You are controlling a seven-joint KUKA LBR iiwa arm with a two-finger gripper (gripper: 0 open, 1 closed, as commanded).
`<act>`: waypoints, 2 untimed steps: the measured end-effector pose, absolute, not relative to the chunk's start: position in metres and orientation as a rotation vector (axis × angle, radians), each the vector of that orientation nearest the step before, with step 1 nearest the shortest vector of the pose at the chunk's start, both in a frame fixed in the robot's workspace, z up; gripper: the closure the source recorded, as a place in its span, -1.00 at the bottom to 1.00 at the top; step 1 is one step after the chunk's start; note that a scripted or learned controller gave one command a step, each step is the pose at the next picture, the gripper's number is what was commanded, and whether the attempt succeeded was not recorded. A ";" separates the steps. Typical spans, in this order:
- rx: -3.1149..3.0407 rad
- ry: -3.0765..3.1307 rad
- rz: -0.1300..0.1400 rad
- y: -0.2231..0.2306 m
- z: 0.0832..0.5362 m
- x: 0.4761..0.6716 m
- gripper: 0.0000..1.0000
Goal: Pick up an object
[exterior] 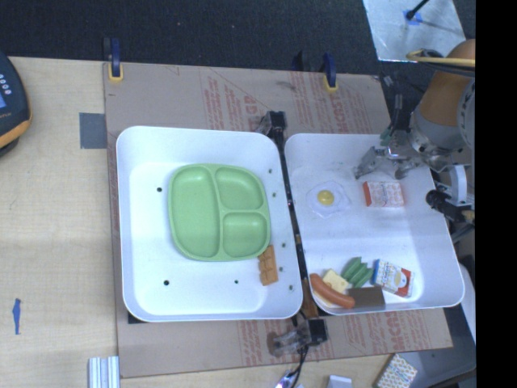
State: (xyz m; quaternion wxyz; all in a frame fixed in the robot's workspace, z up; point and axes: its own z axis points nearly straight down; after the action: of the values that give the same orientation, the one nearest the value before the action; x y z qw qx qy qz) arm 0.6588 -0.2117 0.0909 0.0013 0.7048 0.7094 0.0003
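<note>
1. This is a robotics lab bench, not a home or kitchen: a pale wooden tabletop carries a brown cardboard sheet held down by blue clamps.
2. Two shallow white plastic bins sit side by side on it as a fixed test setup.
3. The contents are toy props: a green divided plastic plate, a toy fried egg, a toy hot dog.
4. A grey robot arm with an orange band reaches in from the right.

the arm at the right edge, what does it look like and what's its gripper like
The arm is a rounded grey body with an orange band above the wrist. The gripper is dark grey metal, with thin splayed fingers under a slim dark vertical stem. Dark fittings sit lower along the arm's edge.
</note>
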 end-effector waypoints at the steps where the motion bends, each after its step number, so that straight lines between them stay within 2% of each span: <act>1: 2.223 2.227 -0.008 -0.204 0.092 0.616 -1.00; 2: 2.218 2.227 -0.007 -0.205 0.103 0.618 1.00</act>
State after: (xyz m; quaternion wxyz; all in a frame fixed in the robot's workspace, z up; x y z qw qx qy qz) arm 0.6182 -0.2053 0.1029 -0.0010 0.7057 0.7085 -0.0022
